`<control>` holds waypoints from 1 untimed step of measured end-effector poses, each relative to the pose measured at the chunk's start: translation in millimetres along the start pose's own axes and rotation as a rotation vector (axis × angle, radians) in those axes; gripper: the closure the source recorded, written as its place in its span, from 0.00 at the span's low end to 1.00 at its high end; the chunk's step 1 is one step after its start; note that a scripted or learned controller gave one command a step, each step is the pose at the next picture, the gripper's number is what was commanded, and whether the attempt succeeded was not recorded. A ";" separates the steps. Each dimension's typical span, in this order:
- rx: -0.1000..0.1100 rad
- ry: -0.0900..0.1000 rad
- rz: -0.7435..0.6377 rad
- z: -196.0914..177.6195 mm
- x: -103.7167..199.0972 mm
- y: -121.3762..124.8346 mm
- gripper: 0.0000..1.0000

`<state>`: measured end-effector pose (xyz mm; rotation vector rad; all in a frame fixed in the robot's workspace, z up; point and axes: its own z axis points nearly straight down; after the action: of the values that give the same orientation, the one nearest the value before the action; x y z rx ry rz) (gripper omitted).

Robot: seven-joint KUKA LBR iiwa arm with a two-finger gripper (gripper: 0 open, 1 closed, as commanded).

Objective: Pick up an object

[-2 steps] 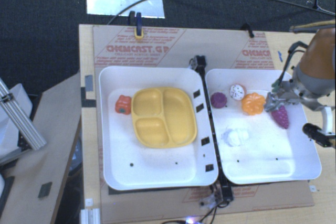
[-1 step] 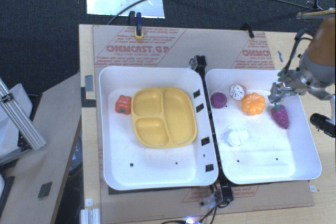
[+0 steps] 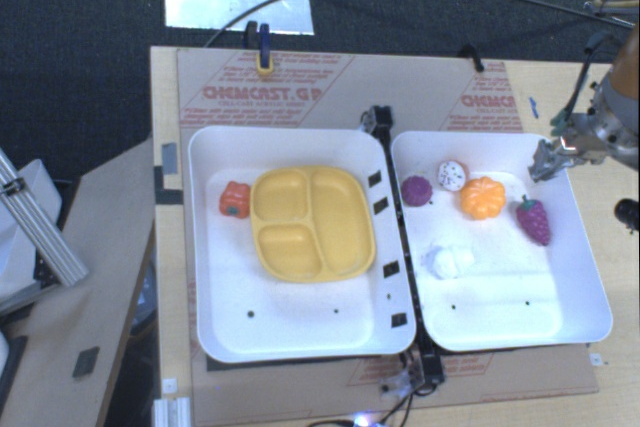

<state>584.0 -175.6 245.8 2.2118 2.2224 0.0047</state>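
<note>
The right bin holds several small items: a purple round one, a white speckled ball, an orange pumpkin, a purple bunch of grapes and a white lump. My gripper hangs over the bin's far right corner, above and just right of the grapes and right of the pumpkin. Nothing shows between its fingers.
The left bin holds a yellow divided plate with a small orange-red pepper to its left. Black clips run along the seam between the bins. Cables arc over the bench's far side.
</note>
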 end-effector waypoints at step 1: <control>-0.002 0.000 -0.001 -54.5 -0.5 2.0 1.00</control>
<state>585.6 -176.0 300.4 2.2093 2.2230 0.0062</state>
